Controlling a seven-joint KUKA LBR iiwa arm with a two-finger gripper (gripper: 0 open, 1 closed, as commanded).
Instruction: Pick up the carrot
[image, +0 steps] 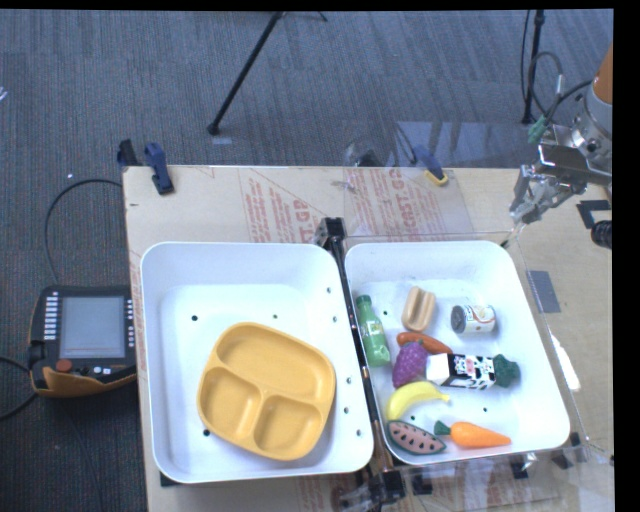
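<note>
Approach not begun: the claw (528, 203), seemingly open and empty, hung beyond the right bin (520, 270), far from the carrot (478, 434); next, descend over it.

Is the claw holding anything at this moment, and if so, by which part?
Nothing is held. The claw hangs above the bench beyond the right bin's far corner, nothing between its fingers. The carrot lies in that bin's near part.

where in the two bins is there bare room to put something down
Left bin: bare floor along its far and left sides, around the yellow tray. Right bin: a bare strip along the far wall, beyond the bread roll and can. Its middle and near side are crowded: green bottle, grapes, banana, watermelon slice, carrot.
</note>
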